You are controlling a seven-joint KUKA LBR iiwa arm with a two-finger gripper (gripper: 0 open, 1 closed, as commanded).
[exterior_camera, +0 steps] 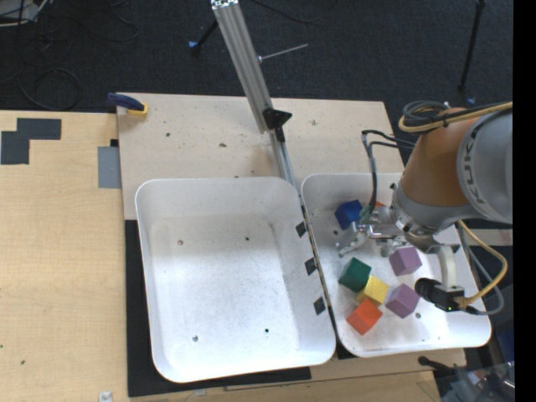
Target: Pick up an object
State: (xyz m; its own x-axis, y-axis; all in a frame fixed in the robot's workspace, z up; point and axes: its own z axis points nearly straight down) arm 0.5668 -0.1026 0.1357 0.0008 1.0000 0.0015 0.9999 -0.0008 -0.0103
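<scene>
Orange cube (363, 316) lies well below fingers (355, 239), apart.

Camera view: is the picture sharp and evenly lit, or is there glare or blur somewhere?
Camera view: soft and grainy throughout; the left bin is bright, almost washed out, under even light; the floor behind is dark; the coloured blocks, such as the green block, cast only faint shadows; the gripper looks blurred, its fingers hard to make out.

We are looking at a robotics lab. A plywood bench (209, 136) carries 2 white bins (167, 224), a slanted aluminium rail (247, 57) bears a checkered marker (224, 1), and cables (50, 82) trail across dark carpet (360, 40).
</scene>
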